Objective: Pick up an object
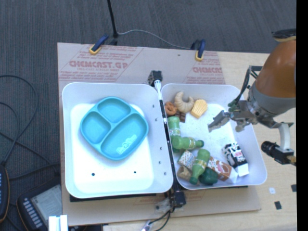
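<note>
White bins side by side on bench, seen from above at slant. Left bin (72,177) holds blue divided plate (114,127). Right bin (257,170) holds toy food: croissant (183,100), cheese wedge (198,109), green bottles (185,141), black-and-white carton (236,158), possibly milk. Grey arm with orange band (281,61) reaches in from right. Gripper (230,121) hovers over bare floor of right bin, fingers spread apart, nothing between them.

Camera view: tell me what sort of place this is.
Probably a robot grasping test bench: two white bins clamped on a board, toy food in the right one, a blue divided plate in the left, the arm's pincer above.
</note>
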Available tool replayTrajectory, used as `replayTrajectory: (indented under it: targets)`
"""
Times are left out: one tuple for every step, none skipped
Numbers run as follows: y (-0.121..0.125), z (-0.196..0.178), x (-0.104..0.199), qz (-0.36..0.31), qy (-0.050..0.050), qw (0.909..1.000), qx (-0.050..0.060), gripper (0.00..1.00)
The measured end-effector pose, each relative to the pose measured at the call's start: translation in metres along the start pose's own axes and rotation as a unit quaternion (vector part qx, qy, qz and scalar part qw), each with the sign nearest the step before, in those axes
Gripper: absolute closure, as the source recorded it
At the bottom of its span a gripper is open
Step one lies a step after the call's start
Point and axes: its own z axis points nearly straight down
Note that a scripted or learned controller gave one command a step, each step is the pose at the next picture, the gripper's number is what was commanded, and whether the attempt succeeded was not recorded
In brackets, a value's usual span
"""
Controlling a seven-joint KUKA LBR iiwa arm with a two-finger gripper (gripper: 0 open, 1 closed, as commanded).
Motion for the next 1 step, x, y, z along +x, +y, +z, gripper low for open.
replayTrajectory:
  targets:
    - [-0.0185,0.1198,0.0221,0.001,-0.001,1.0000,-0.004,0.00]
